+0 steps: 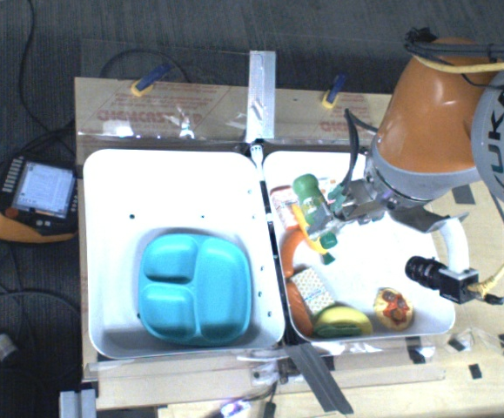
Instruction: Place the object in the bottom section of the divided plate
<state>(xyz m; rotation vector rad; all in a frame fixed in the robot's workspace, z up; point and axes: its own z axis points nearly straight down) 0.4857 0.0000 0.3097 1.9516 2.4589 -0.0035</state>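
Right bin [426, 238]: end effector [328, 219] meets green bottle [309, 196]; its opening unclear.

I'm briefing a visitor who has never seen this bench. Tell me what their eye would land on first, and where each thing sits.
The bright blue divided plate stands out first, lying alone in the left white bin. Next comes the big grey and orange arm reaching in from the right, its hand low over the right bin by a green bottle. Colourful toy food crowds that bin's near edge.

Two white bins [104, 233], one blue divided plate [196, 287], about six small items in the right bin [426, 320]
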